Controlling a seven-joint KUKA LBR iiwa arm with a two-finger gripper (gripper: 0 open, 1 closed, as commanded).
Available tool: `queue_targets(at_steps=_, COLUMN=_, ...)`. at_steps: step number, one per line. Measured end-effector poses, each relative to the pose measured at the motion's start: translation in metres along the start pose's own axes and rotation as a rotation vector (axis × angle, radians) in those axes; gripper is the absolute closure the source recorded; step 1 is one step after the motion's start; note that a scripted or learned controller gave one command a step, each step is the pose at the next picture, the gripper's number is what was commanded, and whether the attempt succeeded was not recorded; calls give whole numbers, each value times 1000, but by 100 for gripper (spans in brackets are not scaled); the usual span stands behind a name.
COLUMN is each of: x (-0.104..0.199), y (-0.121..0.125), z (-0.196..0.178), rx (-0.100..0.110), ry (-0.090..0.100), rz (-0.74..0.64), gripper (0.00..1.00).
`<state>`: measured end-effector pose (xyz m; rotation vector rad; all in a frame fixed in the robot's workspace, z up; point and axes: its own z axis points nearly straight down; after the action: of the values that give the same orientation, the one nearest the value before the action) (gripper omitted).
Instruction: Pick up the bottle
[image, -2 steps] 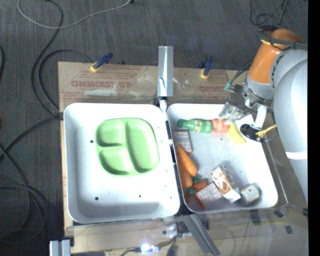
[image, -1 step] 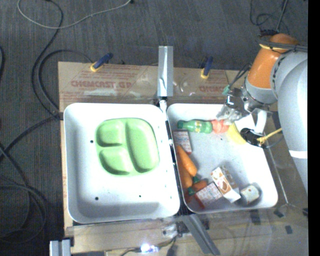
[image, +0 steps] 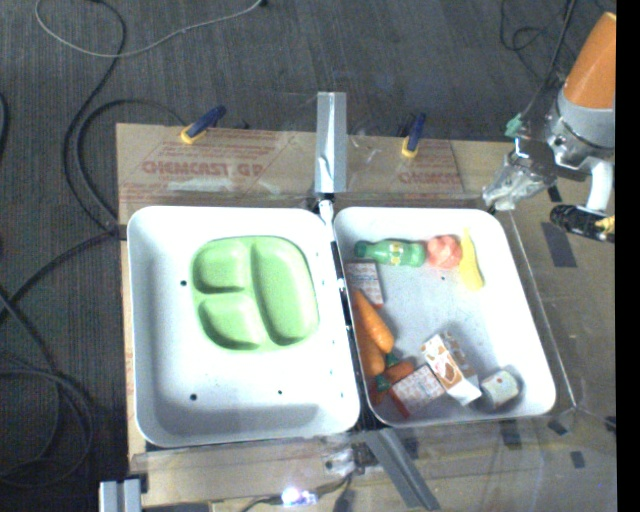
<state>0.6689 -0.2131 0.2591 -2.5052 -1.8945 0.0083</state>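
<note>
A small green bottle (image: 392, 252) with a yellow cap lies on its side near the back wall of the right bin (image: 530, 300), cap toward the left. An orange-red round fruit (image: 445, 250) touches its right end. My gripper (image: 512, 187) hangs above the bench just outside the right bin's back right corner, well up and to the right of the bottle. Nothing shows between its fingers, and their spacing is too blurred to read.
The right bin also holds a yellow banana piece (image: 471, 262), a carrot (image: 370, 325), small cartons (image: 447, 367) and a grey block (image: 500, 388). The left bin (image: 150, 300) holds a green divided plate (image: 255, 293). Clamps (image: 203, 123) pin the cardboard at the back.
</note>
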Motion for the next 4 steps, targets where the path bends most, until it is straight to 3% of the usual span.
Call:
queue_targets(at_steps=1, x=0, y=0, z=1, rx=1, ry=-1, rz=0, gripper=0)
queue_targets(at_steps=2, x=26, y=-16, z=134, rx=-2, ry=3, rz=-46, gripper=0)
queue_targets(at_steps=3, x=73, y=-34, z=152, rx=-56, ry=-8, rz=-188, gripper=0)
queue_targets(at_steps=4, x=65, y=-63, z=152, rx=-58, ry=-13, rz=-243, gripper=0)
